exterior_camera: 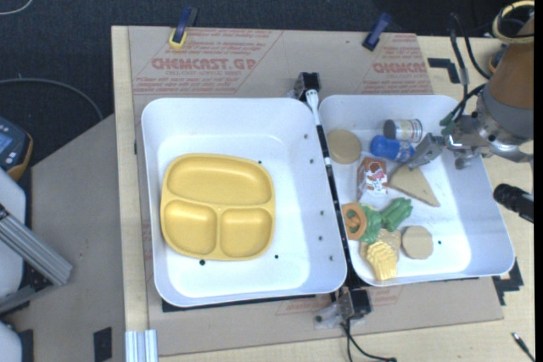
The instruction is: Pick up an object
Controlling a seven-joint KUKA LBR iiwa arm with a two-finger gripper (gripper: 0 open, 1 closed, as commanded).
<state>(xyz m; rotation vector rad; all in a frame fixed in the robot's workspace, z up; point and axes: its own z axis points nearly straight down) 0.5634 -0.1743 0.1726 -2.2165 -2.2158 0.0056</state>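
Note:
The right bin (475,216) holds several small objects: a tan disc (344,146), a blue piece (386,147) beside a silver can (407,130), a red and white packet (373,176), a tan wedge (416,185), a pretzel (355,220), a green toy (389,214), a yellow corn piece (382,258) and a tan round cookie (417,242). My gripper (443,155) hangs over the bin's upper right part, just right of the blue piece and above the wedge. It stands open, with only white bin floor between its fingers.
The left bin (161,131) bears a yellow divided plate (219,205). A black hinge strip (327,174) runs between the bins. The grey arm (509,110) comes in from the right over the right bin's rim.

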